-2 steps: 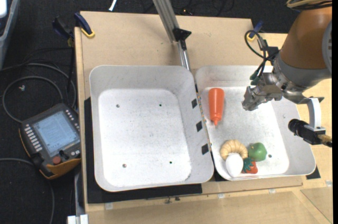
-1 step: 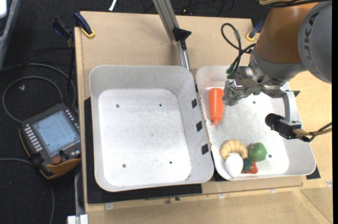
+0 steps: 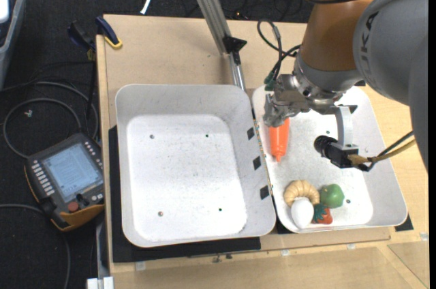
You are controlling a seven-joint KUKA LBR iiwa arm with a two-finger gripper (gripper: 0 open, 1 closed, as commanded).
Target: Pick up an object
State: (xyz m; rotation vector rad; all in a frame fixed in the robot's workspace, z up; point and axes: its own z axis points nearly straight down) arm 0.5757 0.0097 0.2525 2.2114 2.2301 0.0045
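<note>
An orange carrot (image 3: 278,140) hangs upright over the left part of the right bin (image 3: 383,168), close to the wall it shares with the left bin. My gripper (image 3: 276,118) comes down from the grey and orange arm and is shut on the carrot's top end. The carrot's tip points down toward the bin floor. Whether the tip touches the floor I cannot tell. At the near end of the same bin lie a tan croissant-shaped bread (image 3: 302,191), a white egg (image 3: 302,213), a green round fruit (image 3: 332,195) and a small red piece (image 3: 323,216).
The left bin (image 3: 178,165) stands beside the right one, its wall right next to the carrot. A black cylinder on a white bracket (image 3: 335,148) hangs from the wrist over the right bin. A metal rail (image 3: 210,1) slants across the bench's far side.
</note>
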